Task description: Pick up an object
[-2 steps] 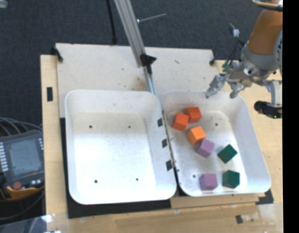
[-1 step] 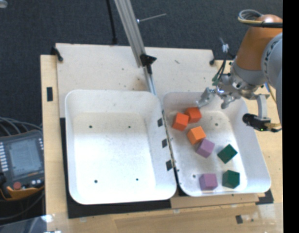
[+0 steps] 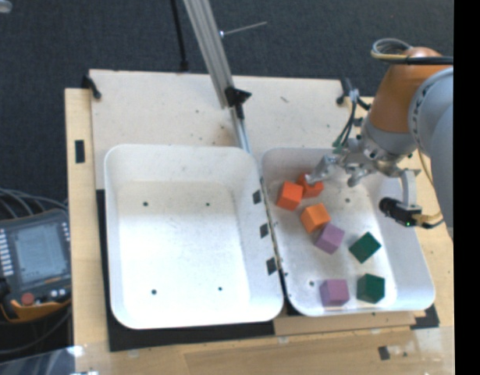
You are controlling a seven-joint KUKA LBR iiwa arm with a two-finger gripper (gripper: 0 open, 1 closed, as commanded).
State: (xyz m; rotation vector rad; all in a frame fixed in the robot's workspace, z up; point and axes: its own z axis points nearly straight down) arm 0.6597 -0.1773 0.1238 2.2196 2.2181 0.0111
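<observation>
Robot lab — teach pendant, bench.

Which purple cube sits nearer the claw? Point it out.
The upper purple cube, touching the orange cube. The other purple cube lies at the right bin's near edge, beside a green cube, farther from the claw.

Arm cut off at right edge, small red block partly hidden beneath the hand
</observation>
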